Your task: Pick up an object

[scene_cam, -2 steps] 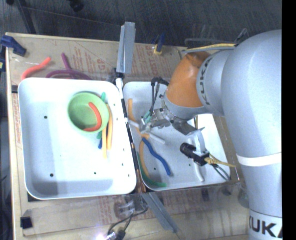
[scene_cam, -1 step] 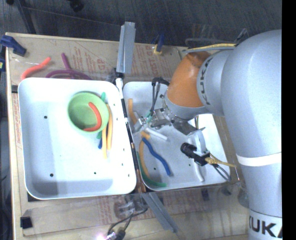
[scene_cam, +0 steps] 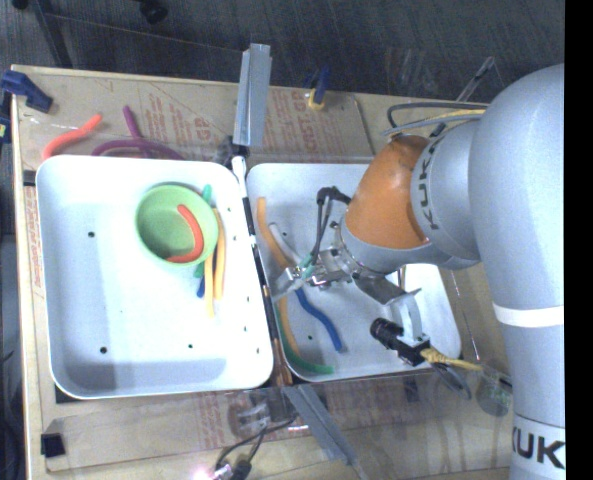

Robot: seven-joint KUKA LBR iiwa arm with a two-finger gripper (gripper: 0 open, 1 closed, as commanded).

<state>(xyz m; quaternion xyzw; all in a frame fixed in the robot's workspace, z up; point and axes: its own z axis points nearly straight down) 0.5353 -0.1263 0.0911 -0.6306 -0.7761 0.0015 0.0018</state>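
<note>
The hand (scene_cam: pixel 298 271), grip unreadable, hangs by the right white bin's (scene_cam: pixel 371 186) left wall; it should centre over the thin blue curved strip (scene_cam: pixel 319 325) before closing.

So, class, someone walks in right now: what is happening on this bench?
A grey KUKA arm reaches from the right into the right bin. Its gripper is low by the bin's left wall, near an orange strip and a blue piece. The left bin holds a green bowl.
</note>
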